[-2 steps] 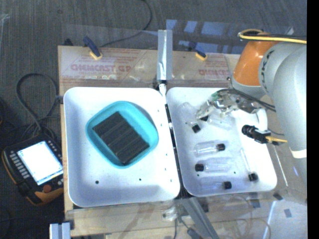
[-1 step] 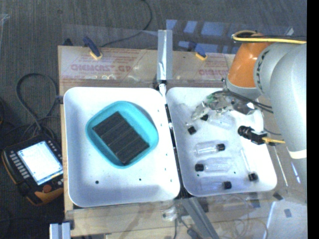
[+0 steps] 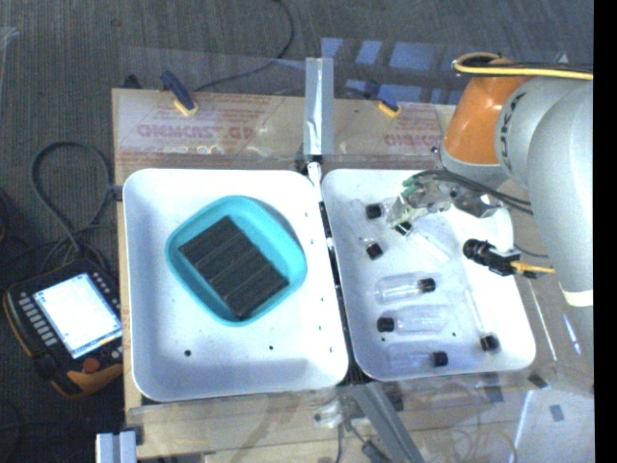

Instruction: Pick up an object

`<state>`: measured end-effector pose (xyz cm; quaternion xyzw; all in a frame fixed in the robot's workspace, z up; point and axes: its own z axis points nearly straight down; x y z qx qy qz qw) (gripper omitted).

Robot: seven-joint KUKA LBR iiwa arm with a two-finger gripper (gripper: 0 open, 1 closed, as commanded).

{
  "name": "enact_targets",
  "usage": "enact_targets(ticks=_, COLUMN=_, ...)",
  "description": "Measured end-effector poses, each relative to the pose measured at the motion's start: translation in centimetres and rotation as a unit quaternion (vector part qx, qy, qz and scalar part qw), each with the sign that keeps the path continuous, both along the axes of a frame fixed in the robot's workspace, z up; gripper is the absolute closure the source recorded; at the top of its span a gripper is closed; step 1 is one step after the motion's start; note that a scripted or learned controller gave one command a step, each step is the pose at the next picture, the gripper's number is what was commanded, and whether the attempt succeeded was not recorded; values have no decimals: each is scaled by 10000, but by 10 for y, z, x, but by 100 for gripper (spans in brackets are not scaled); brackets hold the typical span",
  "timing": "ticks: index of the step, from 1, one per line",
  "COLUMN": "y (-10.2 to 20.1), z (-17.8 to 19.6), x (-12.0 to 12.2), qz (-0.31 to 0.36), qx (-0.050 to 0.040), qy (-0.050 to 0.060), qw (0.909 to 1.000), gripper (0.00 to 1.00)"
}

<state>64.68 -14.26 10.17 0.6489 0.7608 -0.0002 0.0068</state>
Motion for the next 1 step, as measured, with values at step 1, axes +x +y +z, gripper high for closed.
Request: enact_targets(ticks=1, y=55, z=101, x=22, qz=-605, qx=36, qy=49, qw=9981, gripper=100)
